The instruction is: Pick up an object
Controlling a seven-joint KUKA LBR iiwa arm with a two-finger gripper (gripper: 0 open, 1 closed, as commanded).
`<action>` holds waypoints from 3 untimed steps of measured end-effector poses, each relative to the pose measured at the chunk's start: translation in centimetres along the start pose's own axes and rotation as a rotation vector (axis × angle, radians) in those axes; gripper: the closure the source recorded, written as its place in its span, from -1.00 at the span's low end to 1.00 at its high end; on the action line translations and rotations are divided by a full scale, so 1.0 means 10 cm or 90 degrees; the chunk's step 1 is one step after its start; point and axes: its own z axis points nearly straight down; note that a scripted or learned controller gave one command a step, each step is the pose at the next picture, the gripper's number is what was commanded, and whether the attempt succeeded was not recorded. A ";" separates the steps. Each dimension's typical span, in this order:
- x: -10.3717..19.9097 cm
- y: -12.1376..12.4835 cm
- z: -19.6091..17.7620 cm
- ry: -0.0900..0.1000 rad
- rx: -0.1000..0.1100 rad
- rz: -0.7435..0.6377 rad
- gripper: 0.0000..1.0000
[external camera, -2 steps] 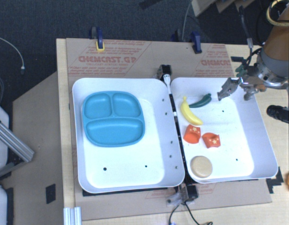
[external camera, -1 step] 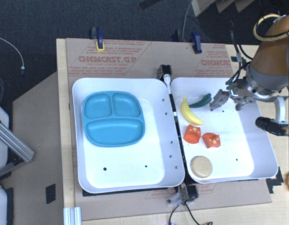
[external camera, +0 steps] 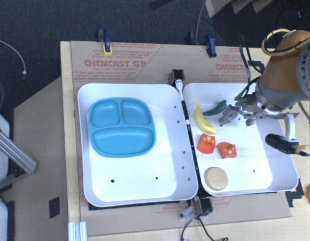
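We see the gripper (external camera: pixel 234 115) low in the right bin (external camera: pixel 275 182), fingers spread and holding nothing, just right of the green pepper (external camera: pixel 215 108) and the banana (external camera: pixel 203 120). Closing here, we judge, risks grabbing air or nudging the pepper against the banana.

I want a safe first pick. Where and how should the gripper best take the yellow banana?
Probably across the banana's thin middle, coming straight down from above. It lies flat in the right bin, and the green piece sits close at its upper end.
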 end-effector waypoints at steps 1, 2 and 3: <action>0.01 0.00 0.53 0.000 0.000 0.000 -1.00; 0.00 0.01 0.40 -0.001 -0.004 0.000 1.00; -0.05 -0.05 -0.08 -0.002 -0.007 0.000 1.00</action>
